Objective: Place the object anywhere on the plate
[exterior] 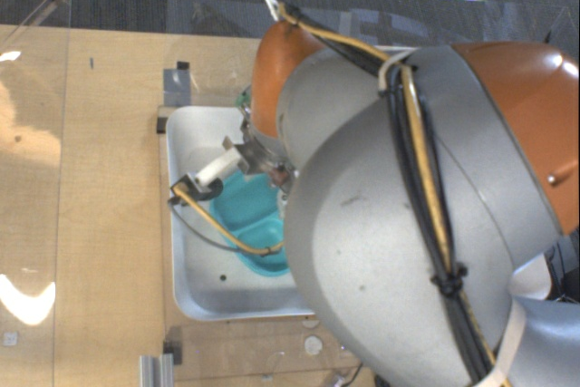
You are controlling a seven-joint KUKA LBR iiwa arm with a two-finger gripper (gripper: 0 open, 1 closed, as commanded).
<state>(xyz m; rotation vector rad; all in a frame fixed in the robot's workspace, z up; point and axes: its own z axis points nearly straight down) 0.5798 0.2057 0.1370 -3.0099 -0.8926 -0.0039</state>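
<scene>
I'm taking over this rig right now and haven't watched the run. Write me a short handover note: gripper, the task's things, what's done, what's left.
Gripper: low over the far edge of the teal plate; the arm hides its grip, so I cannot tell what it holds.
Plate: lies in the white bin, its right part under the arm.
Done: nothing confirmed; the visible part of the plate is bare.
Left: check whether the object is held or hidden, then set it on the plate.

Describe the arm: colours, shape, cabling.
The arm is bulky, rounded grey shells with a glossy orange band above the wrist and another orange section farther up. A bundle of black and yellow cables runs along the outside, strapped with ties.
</scene>
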